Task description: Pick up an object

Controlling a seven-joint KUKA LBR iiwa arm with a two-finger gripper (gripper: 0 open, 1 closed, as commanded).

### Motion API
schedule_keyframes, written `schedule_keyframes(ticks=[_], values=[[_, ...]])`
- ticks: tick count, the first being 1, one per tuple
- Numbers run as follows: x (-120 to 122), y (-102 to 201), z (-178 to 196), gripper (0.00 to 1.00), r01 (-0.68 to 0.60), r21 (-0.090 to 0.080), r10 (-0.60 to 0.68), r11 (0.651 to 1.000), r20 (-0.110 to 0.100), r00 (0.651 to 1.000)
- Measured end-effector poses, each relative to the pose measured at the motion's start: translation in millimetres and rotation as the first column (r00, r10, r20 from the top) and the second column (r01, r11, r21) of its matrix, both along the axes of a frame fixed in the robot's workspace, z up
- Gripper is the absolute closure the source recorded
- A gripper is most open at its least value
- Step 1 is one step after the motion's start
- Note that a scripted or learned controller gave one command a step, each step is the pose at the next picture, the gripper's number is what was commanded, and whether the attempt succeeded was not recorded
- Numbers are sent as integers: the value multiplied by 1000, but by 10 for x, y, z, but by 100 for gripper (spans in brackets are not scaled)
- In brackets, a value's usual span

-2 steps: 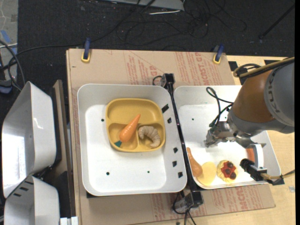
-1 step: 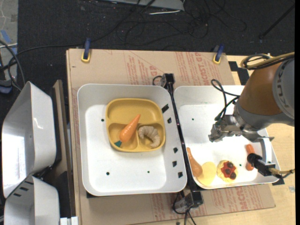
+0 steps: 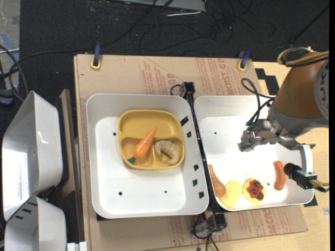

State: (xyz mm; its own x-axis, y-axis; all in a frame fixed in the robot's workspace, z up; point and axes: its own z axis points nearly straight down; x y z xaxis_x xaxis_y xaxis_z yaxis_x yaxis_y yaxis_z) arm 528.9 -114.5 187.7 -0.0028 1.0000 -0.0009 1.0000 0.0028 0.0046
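Observation:
My gripper (image 3: 248, 143) hangs over the middle of the right bin (image 3: 225, 111), with nothing seen between its fingers. Below it, near the bin's front wall, lie a small tart with red and dark berries (image 3: 254, 189), a pale yellow round piece (image 3: 233, 191) and an orange drumstick-shaped piece (image 3: 215, 180). A red-orange sausage (image 3: 280, 174) lies at the front right. In the left bin (image 3: 104, 182) a yellow divided plate (image 3: 128, 124) holds a carrot (image 3: 145, 143) and a pale shrimp (image 3: 168, 150).
The two bins meet along a black divider (image 3: 194, 135) with clips. The bench board (image 3: 157, 72) has yellow clamps (image 3: 96, 62) at its far edge. White containers (image 3: 31, 150) stand off the bench at left. The back half of the right bin is bare.

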Motion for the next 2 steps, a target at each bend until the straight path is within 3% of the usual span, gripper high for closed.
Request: schedule_keyframes(ticks=[1, 2], values=[[17, -1, 533, 100, -1, -1, 1, 1000, 2, 1000], [181, 617, 561, 100, -6, 2, 6, 1000, -2, 1000]])
